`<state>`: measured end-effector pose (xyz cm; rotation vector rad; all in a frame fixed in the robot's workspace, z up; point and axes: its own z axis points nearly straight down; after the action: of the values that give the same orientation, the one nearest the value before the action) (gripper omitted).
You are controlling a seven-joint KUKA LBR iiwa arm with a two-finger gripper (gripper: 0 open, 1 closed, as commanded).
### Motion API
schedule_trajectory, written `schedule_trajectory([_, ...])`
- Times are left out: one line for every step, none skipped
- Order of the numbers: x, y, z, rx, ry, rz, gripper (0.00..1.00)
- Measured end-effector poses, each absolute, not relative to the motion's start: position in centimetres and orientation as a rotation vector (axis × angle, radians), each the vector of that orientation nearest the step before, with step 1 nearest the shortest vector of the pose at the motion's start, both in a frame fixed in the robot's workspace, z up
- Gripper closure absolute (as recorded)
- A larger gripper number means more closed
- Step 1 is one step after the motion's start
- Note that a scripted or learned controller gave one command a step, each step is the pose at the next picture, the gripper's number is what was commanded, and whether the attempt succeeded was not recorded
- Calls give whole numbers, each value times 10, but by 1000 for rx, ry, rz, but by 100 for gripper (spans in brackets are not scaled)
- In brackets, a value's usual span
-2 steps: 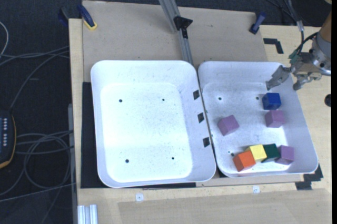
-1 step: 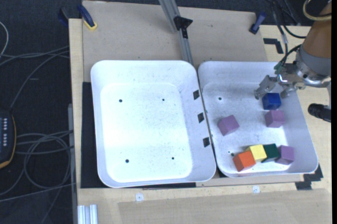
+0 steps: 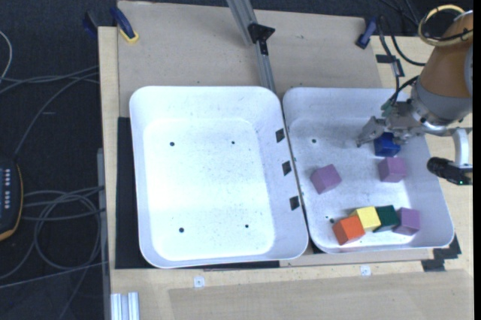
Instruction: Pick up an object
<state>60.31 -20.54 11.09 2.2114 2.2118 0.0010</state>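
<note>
Left bin (image 3: 150, 161) sits beside the right bin (image 3: 301, 112), rims touching along the middle.

In the right bin, going left to right: purple cube (image 3: 325, 178) mid-floor, orange block (image 3: 348, 229), yellow block (image 3: 368, 218) and green block (image 3: 387, 216) in a tight row at the near wall, second purple cube (image 3: 392, 169), and a third purple cube (image 3: 409, 220) touching the end of that row.

Blue block (image 3: 387, 145) is partly covered from above by the gripper (image 3: 388, 132), only its lower part visible. Block lies directly under the fingertips, just above the second purple cube. Fingers look spread around it, left finger (image 3: 368, 133) splayed out, but can't tell whether they're touching or clamping it. Arm (image 3: 445, 82) is cut off at the right edge.
</note>
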Motion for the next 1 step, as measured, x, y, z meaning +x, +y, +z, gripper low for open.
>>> schedule_trajectory([605,-205,125,2208,2210,8,100])
